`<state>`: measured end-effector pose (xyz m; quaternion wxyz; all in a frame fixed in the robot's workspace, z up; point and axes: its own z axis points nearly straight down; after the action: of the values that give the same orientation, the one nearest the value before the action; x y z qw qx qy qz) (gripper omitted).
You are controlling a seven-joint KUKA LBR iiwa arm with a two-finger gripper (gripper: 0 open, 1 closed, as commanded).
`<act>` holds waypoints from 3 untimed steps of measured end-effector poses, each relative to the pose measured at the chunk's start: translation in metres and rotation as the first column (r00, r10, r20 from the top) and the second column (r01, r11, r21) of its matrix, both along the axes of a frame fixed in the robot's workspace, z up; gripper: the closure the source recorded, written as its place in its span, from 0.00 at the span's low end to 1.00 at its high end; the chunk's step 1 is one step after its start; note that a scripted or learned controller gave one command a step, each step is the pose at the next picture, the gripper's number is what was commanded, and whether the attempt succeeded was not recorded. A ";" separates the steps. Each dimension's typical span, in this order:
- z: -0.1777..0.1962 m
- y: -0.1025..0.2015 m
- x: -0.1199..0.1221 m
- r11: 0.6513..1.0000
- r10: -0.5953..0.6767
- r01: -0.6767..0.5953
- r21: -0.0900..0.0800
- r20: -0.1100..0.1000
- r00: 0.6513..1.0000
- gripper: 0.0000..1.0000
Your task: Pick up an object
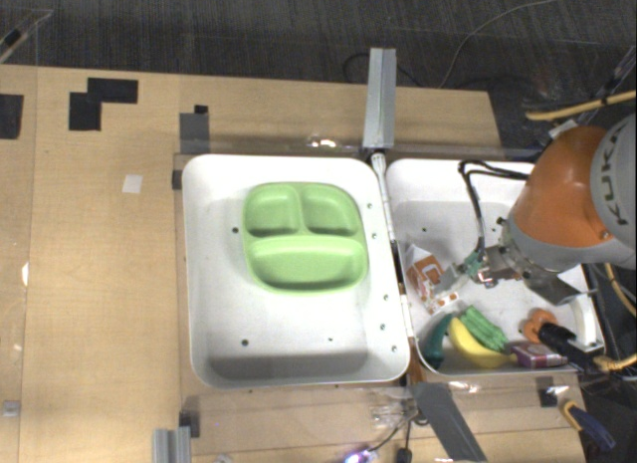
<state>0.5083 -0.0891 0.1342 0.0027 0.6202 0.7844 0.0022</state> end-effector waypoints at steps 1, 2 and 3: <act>0.012 0.002 0.002 1.000 0.001 -0.001 0.003 0.005 1.000 1.00; 0.012 0.001 0.002 1.000 0.001 -0.001 0.003 0.004 1.000 0.00; -0.043 -0.001 0.010 0.987 0.164 -0.164 -0.002 0.005 0.987 0.00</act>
<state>0.5185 -0.0906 0.0910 0.0050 0.5538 0.8327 0.0034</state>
